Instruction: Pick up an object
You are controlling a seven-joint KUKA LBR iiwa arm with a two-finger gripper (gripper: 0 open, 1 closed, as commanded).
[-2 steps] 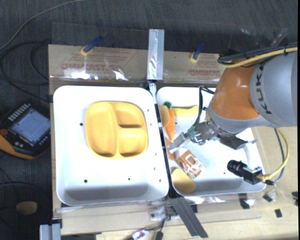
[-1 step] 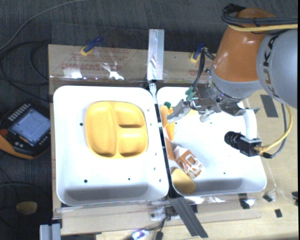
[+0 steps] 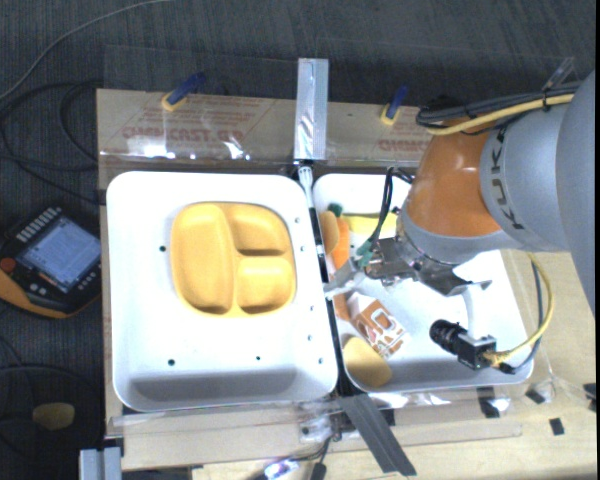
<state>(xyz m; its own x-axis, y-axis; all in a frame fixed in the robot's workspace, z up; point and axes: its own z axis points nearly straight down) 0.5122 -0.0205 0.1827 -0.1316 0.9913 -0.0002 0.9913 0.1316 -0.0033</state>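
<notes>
My gripper [image 3: 368, 265] hangs low over the left part of the right bin [image 3: 510, 268], under the orange wrist band. An orange carrot-like object [image 3: 333, 233] lies just left of it, against the bin's left wall. An orange and white packet [image 3: 377, 328] lies in front of the gripper, apart from it. A yellow round object [image 3: 366, 364] rests in the bin's near left corner. The arm hides whatever lies under it in the middle of the bin.
The left bin [image 3: 140, 358] holds a yellow divided plate [image 3: 234, 256] near its middle. A raised divider [image 3: 318, 268] separates the two bins. A handheld controller [image 3: 42, 260] lies off the bench at far left.
</notes>
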